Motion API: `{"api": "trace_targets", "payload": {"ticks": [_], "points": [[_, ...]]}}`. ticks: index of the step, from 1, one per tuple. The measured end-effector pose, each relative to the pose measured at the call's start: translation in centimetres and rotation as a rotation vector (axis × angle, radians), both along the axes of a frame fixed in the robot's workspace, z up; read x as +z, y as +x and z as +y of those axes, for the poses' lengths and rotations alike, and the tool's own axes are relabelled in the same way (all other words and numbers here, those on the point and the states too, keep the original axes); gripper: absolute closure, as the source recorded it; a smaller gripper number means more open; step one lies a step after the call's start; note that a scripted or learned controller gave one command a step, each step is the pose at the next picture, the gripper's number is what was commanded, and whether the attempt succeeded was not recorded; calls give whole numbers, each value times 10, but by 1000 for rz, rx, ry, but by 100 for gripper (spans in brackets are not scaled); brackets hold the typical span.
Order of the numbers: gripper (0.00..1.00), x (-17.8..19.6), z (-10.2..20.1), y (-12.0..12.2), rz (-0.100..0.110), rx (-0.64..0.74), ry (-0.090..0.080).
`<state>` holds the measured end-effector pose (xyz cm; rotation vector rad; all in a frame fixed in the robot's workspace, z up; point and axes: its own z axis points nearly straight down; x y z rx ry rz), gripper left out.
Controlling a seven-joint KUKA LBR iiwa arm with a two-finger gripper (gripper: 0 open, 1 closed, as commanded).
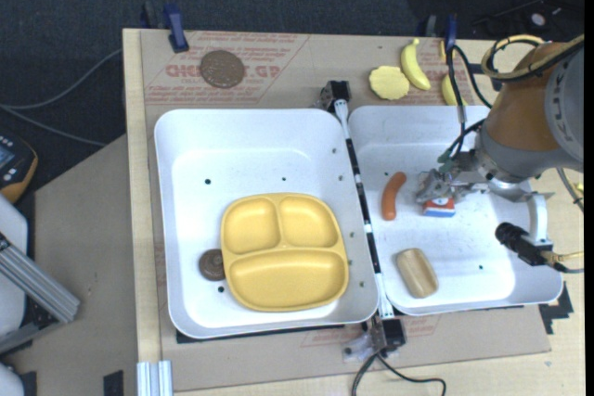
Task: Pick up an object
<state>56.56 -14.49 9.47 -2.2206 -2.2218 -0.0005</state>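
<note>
Two bins: we see a left bin (176,153) and a right bin (483,283) side by side on the bench (139,199); the arm (524,121) reaches over the right bin from its right edge.
Gripper: the gripper (436,190) is low over the middle of the right bin, its tip directly above a small red, white and blue object (440,208).
Jaws: we cannot tell whether they are open or closed; the metal tip is too small and cluttered to read.
Candidate objects, right bin: the small object sits mid-bin under the tip; an orange sausage (393,196) lies just beside it toward the left wall; a tan bread roll (417,273) lies near the front edge.
Left bin: a yellow divided plate (282,250) fills the front half, with a brown disc (212,265) touching its left side.
Bench, back edge: a banana (416,66), a yellow wedge (389,83) and a brown cookie (222,68) lie outside the bins.
Step in hand: we judge it to be the descent onto the small object.
Doing it well: we centre the fingers across its narrow sides, keep clear of the sausage, close only once the fingers straddle it, then lift straight up.
Risk: a low, flat item may slip out or be pushed along the bin floor.
</note>
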Motion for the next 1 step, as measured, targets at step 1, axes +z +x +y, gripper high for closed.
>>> {"api": "trace_targets", "payload": {"ticks": [1], "points": [[100,95,66,-2,-7,6,0]]}}
